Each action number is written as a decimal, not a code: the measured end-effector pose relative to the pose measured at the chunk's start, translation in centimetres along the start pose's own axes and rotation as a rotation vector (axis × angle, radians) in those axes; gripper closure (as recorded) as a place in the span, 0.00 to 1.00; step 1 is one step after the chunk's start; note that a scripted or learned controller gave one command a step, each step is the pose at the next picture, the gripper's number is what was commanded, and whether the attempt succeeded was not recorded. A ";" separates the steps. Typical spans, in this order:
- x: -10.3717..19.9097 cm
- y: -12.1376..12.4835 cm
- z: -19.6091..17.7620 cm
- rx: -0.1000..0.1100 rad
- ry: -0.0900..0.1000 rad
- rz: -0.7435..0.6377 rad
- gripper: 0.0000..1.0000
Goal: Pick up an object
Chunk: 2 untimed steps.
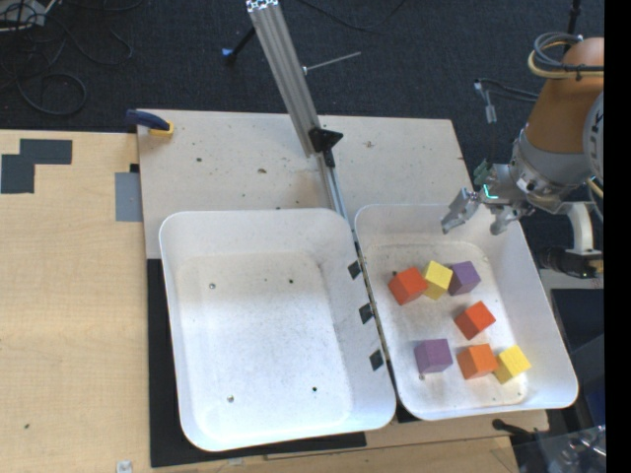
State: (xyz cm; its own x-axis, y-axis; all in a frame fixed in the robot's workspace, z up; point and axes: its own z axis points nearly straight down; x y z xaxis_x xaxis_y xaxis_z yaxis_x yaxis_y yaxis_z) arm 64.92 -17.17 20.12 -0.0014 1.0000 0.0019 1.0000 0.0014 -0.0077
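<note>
Arm reaches in from the right; gripper (pixel 482 212) hangs spread and empty above right bin's (pixel 552 304) far rim

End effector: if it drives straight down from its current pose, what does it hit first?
Probably bare floor of the right bin near its back edge. The end effector sits behind the nearest cubes, yellow and purple. Depth is uncertain from this slant.

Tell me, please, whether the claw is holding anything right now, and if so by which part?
Nothing is held. The claw is open above the far edge of the right shallow white plastic bin, with no cube between its fingers; the coloured cubes lie on the bin floor.
</note>
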 end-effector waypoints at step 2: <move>-0.1 -0.7 5.8 0.001 0.000 0.002 0.00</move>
State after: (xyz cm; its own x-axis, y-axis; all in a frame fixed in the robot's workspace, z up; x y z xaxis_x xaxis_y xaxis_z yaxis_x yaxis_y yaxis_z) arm 64.15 -17.29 14.29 0.0002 1.0000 0.0018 1.0000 -0.0002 -0.0091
